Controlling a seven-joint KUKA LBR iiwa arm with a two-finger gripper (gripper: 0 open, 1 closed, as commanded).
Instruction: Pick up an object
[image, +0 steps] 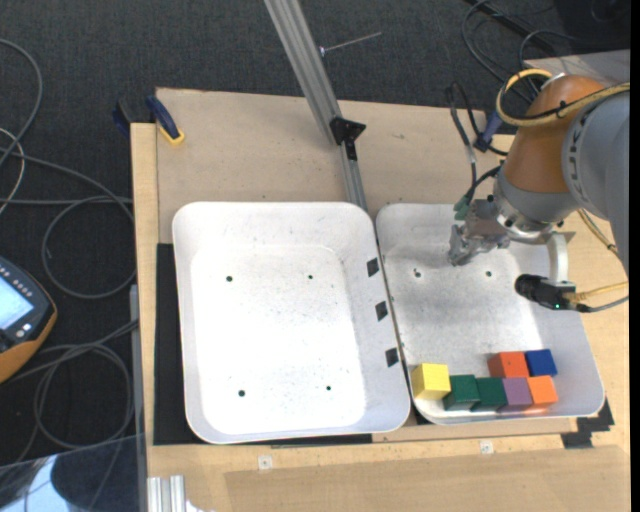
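In the camera view, two shallow white bins sit side by side on the bench. The left bin (270, 320) shows a bare white floor speckled with fine dark flecks and four small dark dots. The right bin (470, 310) carries all the objects, gathered along its near edge in a tight cluster. A yellow block (432, 379) sits at the left end of the cluster, with two dark green blocks (476, 392) just beside it toward the right. Next comes a purple block (517, 391), then an orange block (542, 389) at the right end. Behind these lie a red-orange block (509, 364) and a blue block (540, 361), touching one another. The arm (560, 150) comes in from the right, and its gripper (465, 246) hangs over the far part of the right bin, well apart from the blocks. The fingers point down at the bin floor, nothing is seen between them, and I cannot tell how far apart they stand.
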